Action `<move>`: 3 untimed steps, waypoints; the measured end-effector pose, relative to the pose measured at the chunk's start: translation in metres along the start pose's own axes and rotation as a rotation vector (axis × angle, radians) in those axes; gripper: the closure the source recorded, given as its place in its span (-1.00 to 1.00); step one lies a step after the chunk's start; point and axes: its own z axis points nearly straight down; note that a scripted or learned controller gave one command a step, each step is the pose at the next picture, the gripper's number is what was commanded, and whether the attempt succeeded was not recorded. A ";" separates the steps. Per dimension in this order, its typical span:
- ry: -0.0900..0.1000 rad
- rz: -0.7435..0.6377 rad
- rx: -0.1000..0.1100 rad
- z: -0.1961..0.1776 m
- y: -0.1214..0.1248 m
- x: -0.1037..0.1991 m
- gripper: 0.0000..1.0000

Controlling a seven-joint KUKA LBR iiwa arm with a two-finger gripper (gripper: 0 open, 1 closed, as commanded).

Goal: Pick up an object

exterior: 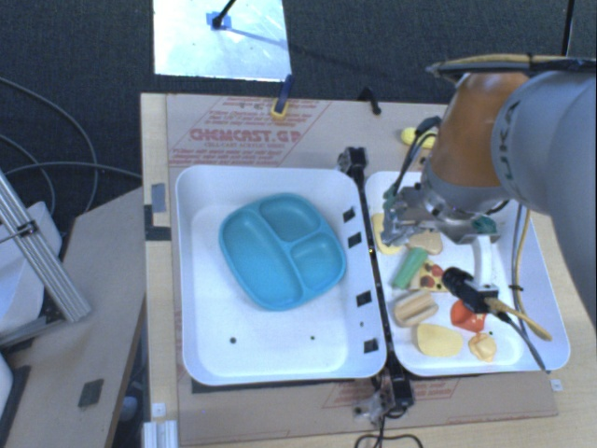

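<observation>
1. The left bin (280, 339) holds a blue divided plate (282, 250), lying flat and slightly turned, near the bin's middle.
2. The right bin (466, 366) holds the things to pick from, a scatter of toy food pieces, all in its left and lower parts.
3. Among them, a green stick (409, 269) lies slanted near the bin's left wall, and a flat piece with red dots (432, 276) sits just beside it.
4. Below those lies a tan hot-dog bun (415, 306). Further down is a rounded yellow piece (438, 341), with a red piece (466, 316) and a small yellow lump (482, 346) close to its right.
5. The grey arm (541, 129) reaches in from the right, its orange band above the wrist.
6. The gripper (396, 227) is low in the upper left corner of the right bin — right over a pale yellow piece (382, 234), with a tan piece (425, 243) just beside it.
7. Whether the gripper is open, closed or has hold of anything — I cannot tell from this angle.
8. Both bins rest on a printed cardboard sheet (242, 133) on the tabletop (159, 343).
</observation>
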 end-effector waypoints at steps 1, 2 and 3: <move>0.001 0.001 0.006 0.004 0.003 0.061 1.00; -0.002 0.008 0.007 0.004 0.003 0.056 -1.00; -0.001 0.005 -0.012 -0.122 0.057 0.072 -1.00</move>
